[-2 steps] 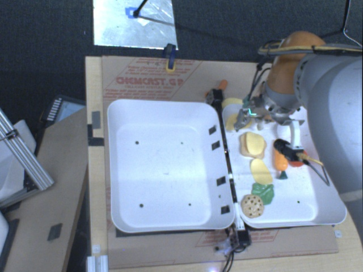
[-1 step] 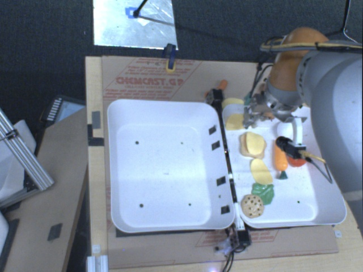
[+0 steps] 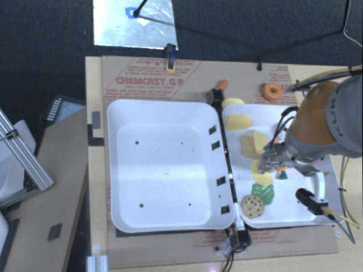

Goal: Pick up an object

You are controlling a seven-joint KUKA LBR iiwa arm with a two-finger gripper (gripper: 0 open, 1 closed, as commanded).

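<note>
Camera view puts the gripper [image 3: 267, 164] low in the right bin [image 3: 295, 211], down among a cluster of toy food, but its tips are too small and shadowed for me to tell how wide they stand or whether anything sits between them. Just under and beside it lie a pale yellow piece [image 3: 262, 178], a tan flat piece [image 3: 248, 146] and another yellow piece [image 3: 260, 140]; nearer the camera are a green lump [image 3: 265, 192] and a round speckled cookie [image 3: 252, 206]. Farther back rest a yellow oval [image 3: 239, 121] and a second one [image 3: 232, 102] at the bin's far rim. The left bin [image 3: 122, 169] sits alongside. A doughnut [image 3: 273, 91] lies on the cardboard beyond the bins. I judge the step to be the reach or closing on a yellow piece in that cluster; next would come a firm close and a straight lift, with neighbours crowding the grasp. The arm's orange band [image 3: 315, 115] and grey wrist hide part of the right bin's floor.
</note>
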